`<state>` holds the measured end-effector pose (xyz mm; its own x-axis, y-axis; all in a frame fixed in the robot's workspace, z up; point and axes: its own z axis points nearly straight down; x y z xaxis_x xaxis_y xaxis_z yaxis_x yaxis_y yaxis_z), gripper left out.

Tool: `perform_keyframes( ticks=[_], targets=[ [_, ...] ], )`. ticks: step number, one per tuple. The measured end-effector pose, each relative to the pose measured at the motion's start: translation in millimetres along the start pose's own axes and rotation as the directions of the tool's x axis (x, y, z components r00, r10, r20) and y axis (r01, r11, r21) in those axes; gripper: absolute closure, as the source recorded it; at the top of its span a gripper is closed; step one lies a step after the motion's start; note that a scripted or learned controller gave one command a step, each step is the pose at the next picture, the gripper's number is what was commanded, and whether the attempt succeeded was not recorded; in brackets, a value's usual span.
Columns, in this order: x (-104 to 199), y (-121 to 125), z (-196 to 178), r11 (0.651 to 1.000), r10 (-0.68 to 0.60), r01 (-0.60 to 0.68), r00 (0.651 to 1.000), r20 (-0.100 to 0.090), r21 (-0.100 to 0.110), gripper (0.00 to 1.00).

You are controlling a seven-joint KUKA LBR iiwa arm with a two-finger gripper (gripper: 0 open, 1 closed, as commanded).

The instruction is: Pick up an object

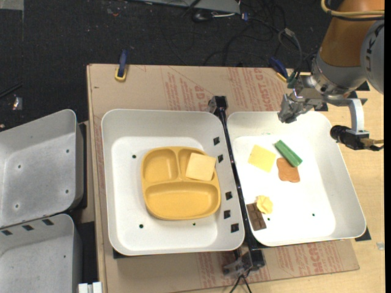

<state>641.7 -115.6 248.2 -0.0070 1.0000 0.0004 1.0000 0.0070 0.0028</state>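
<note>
Green block (288, 153) long axis diagonal, upper-left to lower-right.

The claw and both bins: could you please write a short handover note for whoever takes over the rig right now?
Claw: hangs over the far edge of the right bin, with nothing seen between its fingers; open or shut cannot be told.
Right bin: yellow square, green block, brown piece touching the green block, small yellow lump, dark brown piece near the divider.
Left bin: yellow divided tray with a pale yellow block in its far right compartment.
Done: nothing picked up.
Left: lower onto an object, grip, lift.
</note>
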Motion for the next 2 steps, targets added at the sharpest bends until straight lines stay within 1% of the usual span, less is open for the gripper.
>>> perform_keyframes(
  ticks=[1,2],
  targets=[
    [52.2,10.7,-2.0,1.0,-0.001,0.001,1.0,0.0,0.0,1.0],
    [109.9,14.4,-7.3,1.0,-0.001,0.001,1.0,-0.001,0.0,1.0]
  ],
)
